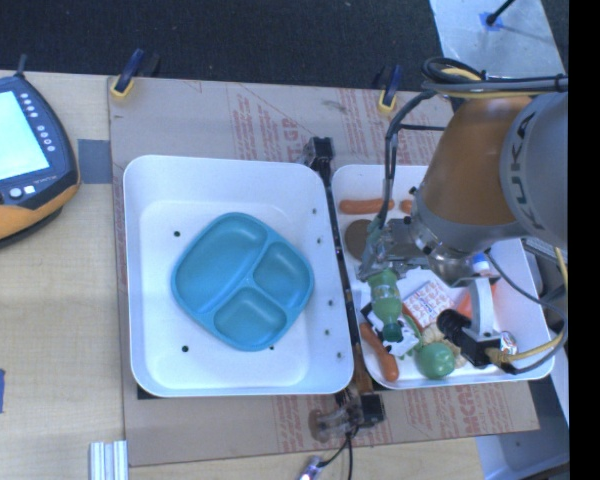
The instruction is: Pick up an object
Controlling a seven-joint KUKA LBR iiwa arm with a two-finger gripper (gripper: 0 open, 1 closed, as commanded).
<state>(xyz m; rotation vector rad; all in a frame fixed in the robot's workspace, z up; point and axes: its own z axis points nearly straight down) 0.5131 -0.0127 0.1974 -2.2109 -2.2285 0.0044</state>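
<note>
Honestly can't tell the gripper's [385,258] state, but it's jammed into clutter, green bottle [385,298] right below it and orange carrot [372,343] just past that, so it could easily snag two things or slip.

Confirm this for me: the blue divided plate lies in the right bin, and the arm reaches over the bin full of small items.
Wrong on one point. The camera view shows the blue divided plate lying in the left bin, not the right one. The rest stands: the arm reaches over the right bin, which is full of small items.
</note>
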